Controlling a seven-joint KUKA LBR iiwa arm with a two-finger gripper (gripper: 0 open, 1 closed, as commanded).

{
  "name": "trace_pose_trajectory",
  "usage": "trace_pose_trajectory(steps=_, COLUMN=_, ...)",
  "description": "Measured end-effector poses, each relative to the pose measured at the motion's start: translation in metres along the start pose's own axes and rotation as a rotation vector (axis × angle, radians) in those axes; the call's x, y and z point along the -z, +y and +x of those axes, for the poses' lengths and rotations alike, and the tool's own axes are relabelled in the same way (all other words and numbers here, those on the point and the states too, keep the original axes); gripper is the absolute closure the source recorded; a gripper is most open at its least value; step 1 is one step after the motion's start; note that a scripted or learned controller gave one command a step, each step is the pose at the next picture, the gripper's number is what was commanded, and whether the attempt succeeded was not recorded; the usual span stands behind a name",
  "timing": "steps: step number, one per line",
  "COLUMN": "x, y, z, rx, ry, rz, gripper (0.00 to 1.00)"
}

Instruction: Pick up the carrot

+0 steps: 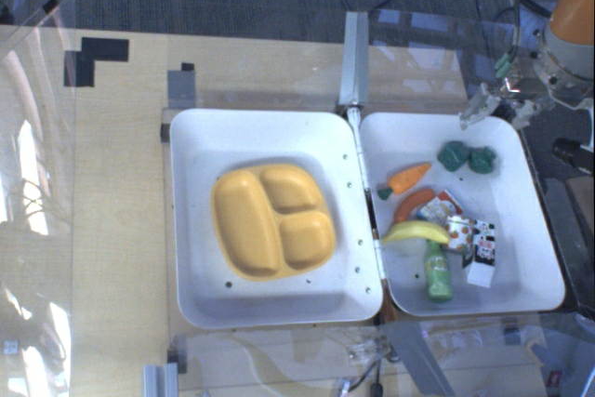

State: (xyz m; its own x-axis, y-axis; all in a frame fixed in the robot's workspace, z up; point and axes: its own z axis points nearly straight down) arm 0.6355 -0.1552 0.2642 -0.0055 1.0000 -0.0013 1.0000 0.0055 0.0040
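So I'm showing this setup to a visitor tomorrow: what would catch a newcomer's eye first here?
Probably the big yellow three-compartment plastic tray, sitting alone in the left white bin. Next, the cluster of small items in the right white bin: an orange carrot near its left side, a yellow banana below it, a green bottle and dark green broccoli pieces. The gripper hangs over that bin's far rim.

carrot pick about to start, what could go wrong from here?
1. The carrot lies close beside an orange-red item and the banana; the tool might catch a neighbour instead.
2. The carrot sits near the right bin's inner wall, which may crowd a finger on descent.
3. The tool hovers at the bin's far edge, well off the carrot, so a small aiming error could miss its narrow body.
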Motion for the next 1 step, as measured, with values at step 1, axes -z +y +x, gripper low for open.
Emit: trace_pose_trajectory(steps=1, x=0.0927, y=-0.0315, z=-0.0258, rx=0.098, ry=-0.002, rz=-0.005, gripper=0.0)
